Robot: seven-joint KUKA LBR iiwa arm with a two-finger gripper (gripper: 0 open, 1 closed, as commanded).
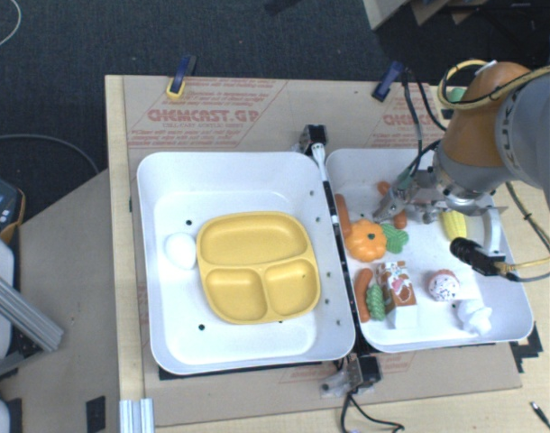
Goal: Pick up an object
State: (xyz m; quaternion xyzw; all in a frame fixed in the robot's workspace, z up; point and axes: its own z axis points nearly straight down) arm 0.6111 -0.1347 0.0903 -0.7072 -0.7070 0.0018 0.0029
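A cardboard-topped counter [257,106] sits over dark carpet, carrying two white bins. The left bin [158,242] holds a yellow divided tray [255,267] and a white ball [179,250]. The right bin [509,318] is crowded with toy food: a small pumpkin [365,240], a carrot [362,293], corn [454,225]. The gripper [403,204] hovers low beside the pumpkin; whether it is spread or closed I cannot tell. The pumpkin looks light, hard and slick, best pinched across its body. Neighbours and the bin divider crowd it.

Small toy foods [383,269] lie scattered in the right bin [509,318].
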